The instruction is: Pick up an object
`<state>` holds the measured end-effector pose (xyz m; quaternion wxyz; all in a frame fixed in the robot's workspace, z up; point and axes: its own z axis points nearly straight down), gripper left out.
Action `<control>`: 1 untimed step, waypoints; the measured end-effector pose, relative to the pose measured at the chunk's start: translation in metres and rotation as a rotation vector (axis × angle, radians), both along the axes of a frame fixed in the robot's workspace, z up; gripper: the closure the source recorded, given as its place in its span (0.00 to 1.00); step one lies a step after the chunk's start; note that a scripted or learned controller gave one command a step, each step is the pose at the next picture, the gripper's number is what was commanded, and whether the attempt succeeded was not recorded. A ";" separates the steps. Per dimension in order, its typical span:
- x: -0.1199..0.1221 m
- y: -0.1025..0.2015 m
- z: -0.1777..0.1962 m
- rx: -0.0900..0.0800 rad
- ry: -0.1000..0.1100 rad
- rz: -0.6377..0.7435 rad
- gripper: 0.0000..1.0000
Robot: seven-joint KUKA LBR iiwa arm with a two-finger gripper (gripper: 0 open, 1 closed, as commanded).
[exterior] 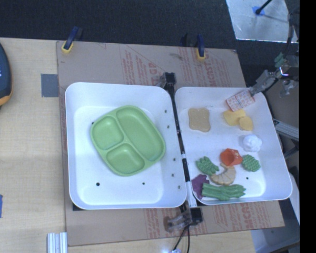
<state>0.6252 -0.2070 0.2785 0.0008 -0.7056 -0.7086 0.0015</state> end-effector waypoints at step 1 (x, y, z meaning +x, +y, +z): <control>-0.058 0.051 -0.146 0.007 0.017 0.001 0.00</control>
